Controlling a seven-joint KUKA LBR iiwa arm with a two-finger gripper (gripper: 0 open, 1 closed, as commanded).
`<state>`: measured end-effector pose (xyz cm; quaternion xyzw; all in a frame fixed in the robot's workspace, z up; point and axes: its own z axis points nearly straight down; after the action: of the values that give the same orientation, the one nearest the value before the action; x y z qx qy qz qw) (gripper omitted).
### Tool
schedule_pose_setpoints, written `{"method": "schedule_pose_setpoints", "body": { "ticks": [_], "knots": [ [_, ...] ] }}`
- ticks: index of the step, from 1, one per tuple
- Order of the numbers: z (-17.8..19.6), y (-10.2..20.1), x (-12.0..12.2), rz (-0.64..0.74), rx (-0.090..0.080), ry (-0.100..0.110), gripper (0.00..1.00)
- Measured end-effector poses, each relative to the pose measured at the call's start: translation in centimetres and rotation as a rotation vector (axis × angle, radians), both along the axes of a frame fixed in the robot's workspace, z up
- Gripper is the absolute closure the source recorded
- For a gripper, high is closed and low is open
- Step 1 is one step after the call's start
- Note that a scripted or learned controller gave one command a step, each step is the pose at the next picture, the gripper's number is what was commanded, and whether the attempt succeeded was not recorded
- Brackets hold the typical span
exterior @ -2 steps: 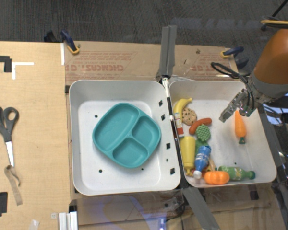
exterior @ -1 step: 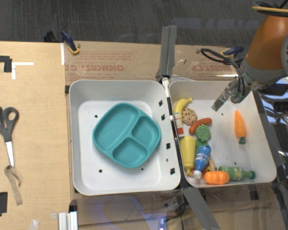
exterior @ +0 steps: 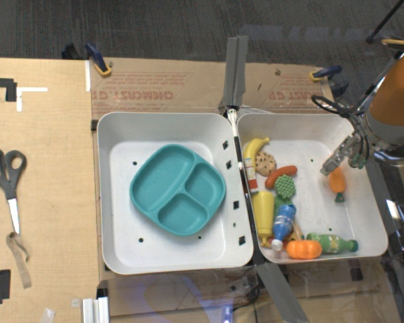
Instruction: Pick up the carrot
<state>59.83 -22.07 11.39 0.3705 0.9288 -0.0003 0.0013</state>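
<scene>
The carrot (exterior: 337, 181) sits by the right wall of the right bin (exterior: 376, 210), directly under my gripper (exterior: 345, 157). I see its top end touching the fingertips, but I cannot tell whether the fingers are closed on it or merely above it. The other toy food is piled along the bin's left side: a banana (exterior: 253, 149), a cookie (exterior: 264, 161), a sausage (exterior: 281, 175), a yellow bottle (exterior: 263, 210) and a green bottle (exterior: 332, 243). The left bin (exterior: 114, 200) holds a teal divided plate (exterior: 178, 190).
</scene>
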Motion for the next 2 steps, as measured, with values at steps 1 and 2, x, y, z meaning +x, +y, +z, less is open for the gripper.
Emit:
{"method": "schedule_pose_setpoints", "body": {
  "ticks": [1,2],
  "knots": [
    [5.3,5.9,0.8,0.024,0.001,-0.002,1.00],
    [13.4,11.6,0.0,0.297,0.000,-0.002,1.00]
  ]
}}
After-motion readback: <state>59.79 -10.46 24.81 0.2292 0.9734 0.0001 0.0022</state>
